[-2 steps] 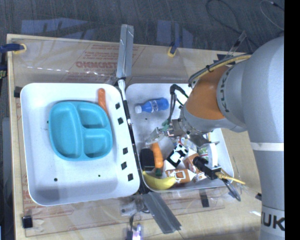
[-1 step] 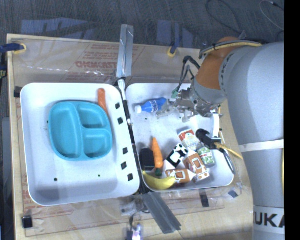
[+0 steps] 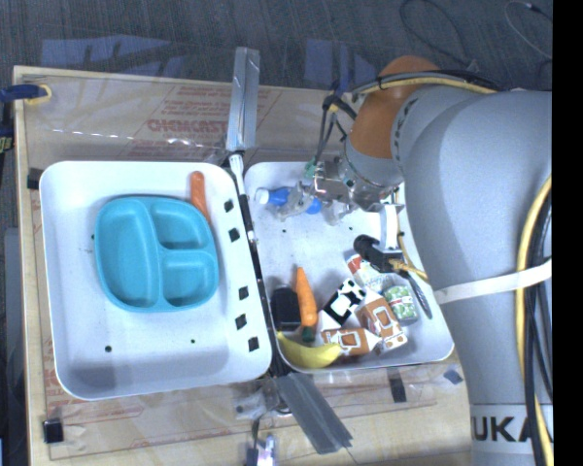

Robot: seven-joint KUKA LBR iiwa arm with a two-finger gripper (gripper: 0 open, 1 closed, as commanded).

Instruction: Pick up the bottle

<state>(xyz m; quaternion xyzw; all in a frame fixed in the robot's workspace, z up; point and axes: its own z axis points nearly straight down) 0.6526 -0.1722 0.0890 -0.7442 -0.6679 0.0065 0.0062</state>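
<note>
Reaching in from the right, the grey arm with the orange band (image 3: 379,129) hangs over the far end of the right white shallow bin (image 3: 282,255), 1 of 2 set side by side on the wooden desk (image 3: 126,115). Its claw (image 3: 323,187) sits low at that bin's far wall, directly beside the small clear plastic bottle with a blue cap (image 3: 275,198). The bottle lies on its side on the bin floor, just left of the claw tip, near the bin's far left corner. Whether the claw touches the bottle, or stands apart or together, cannot be told from this angle.

Toward the near end of the right bin, well apart from the bottle, an orange carrot (image 3: 306,297) lies close to a yellow banana (image 3: 309,352), with a heap of small printed cartons (image 3: 374,314) to their right.

Left of the right bin, the other white bin (image 3: 78,357) holds a turquoise divided plastic tray (image 3: 157,252), and a second orange carrot (image 3: 198,193) lies at that tray's far right edge.
</note>
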